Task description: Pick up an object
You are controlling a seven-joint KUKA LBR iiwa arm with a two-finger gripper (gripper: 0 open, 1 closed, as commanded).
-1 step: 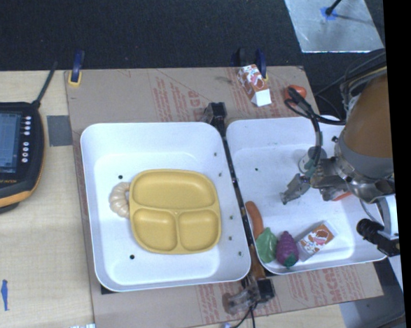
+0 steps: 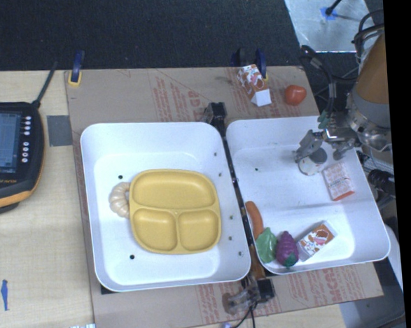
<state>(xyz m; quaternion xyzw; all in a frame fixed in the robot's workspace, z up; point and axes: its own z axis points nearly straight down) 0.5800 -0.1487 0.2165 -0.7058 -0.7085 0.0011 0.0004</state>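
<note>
Carton [image 2: 338, 182] is seen just beside gripper [image 2: 310, 161], long axis pointing away from it; grip state undeterminable.

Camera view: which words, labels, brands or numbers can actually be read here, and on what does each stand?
No text can be read.
Cardboard sheet: red printed lettering, too faint and blurred.
Handheld pendant: lit screen, lines too small.
Carton behind the bins: print blurred.
Packet in the right bin: red print, unreadable.
Small carton at that bin's front: graphics, no legible words.
</note>
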